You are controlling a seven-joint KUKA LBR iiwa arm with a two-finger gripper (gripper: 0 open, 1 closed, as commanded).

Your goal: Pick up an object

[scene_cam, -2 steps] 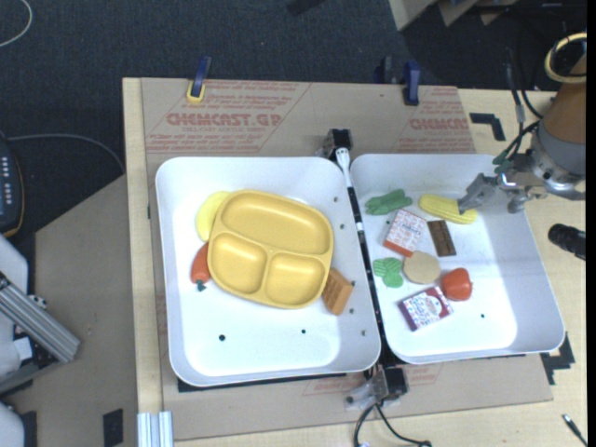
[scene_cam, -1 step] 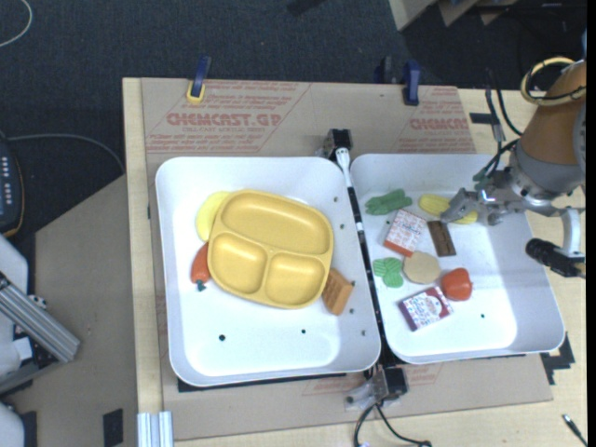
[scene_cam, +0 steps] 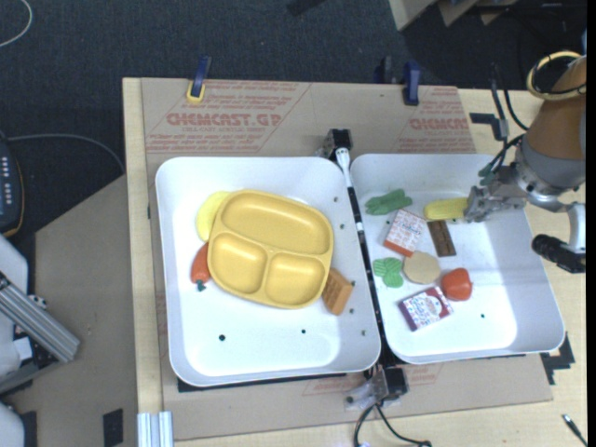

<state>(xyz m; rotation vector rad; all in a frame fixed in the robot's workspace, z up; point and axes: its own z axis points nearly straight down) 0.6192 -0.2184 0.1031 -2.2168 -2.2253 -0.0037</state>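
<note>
From the fixed overhead camera, the grey arm [scene_cam: 556, 147] with its orange band reaches in from the right, wrist bent down over the right bin [scene_cam: 521, 338]. Its gripper [scene_cam: 480, 203] sits low at the right end of a yellow bar-shaped piece [scene_cam: 445, 209]; whether it grips that piece cannot be told. Nearby lie a red-and-white packet [scene_cam: 404, 232], brown bar [scene_cam: 441, 238], red tomato-like toy [scene_cam: 456, 284] and green leaf shape [scene_cam: 387, 201]. The left bin [scene_cam: 182, 343] holds a yellow divided tray [scene_cam: 270, 248].
</note>
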